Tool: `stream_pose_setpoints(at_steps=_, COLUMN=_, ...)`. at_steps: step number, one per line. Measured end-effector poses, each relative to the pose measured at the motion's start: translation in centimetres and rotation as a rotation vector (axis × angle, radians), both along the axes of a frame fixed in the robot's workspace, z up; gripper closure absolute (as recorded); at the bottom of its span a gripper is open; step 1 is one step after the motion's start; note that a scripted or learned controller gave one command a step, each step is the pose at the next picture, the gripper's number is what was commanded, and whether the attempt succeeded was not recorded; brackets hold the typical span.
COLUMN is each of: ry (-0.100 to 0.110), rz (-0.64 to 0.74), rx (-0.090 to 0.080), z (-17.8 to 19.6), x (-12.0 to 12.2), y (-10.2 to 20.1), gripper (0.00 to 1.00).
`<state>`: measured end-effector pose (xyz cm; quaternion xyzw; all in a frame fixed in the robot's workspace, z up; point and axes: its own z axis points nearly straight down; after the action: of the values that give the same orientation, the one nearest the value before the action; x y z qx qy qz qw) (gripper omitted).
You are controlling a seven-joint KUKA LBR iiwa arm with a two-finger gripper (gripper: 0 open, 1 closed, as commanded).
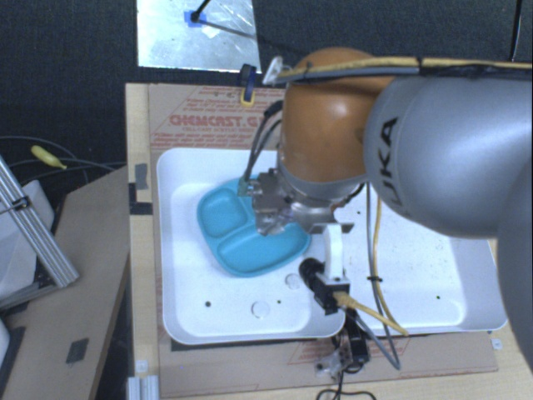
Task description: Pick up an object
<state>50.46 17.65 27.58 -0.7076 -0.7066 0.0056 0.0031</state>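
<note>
Blue tray, divided, lies flat in left bin, toward its middle; likely the pick target, since it is the sole loose item seen there. Gripper sits low over tray's right edge, arm above hiding it. Finger spread: cannot tell. Contact or grasp unconfirmed.

The arm's big grey and orange bulk runs off the right edge and covers most of the right-hand bin. It also hides the right edge of the blue divided tray and the gripper's fingertips.
</note>
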Motion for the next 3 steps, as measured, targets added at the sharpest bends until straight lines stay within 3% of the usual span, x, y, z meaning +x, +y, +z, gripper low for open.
stream_pose_setpoints(at_steps=1, ry=-0.031, rz=0.005, rx=0.011, z=16.6, x=-1.7, y=-0.9, gripper=1.00)
stream_pose_setpoints(at_steps=2, ry=-0.024, rz=-0.002, rx=0.006, z=24.4, x=-1.8, y=-6.4, gripper=1.00)
stream_pose_setpoints(at_steps=3, ry=-0.009, rz=0.001, rx=0.003, z=17.8, x=-1.6, y=-8.1, gripper=1.00)
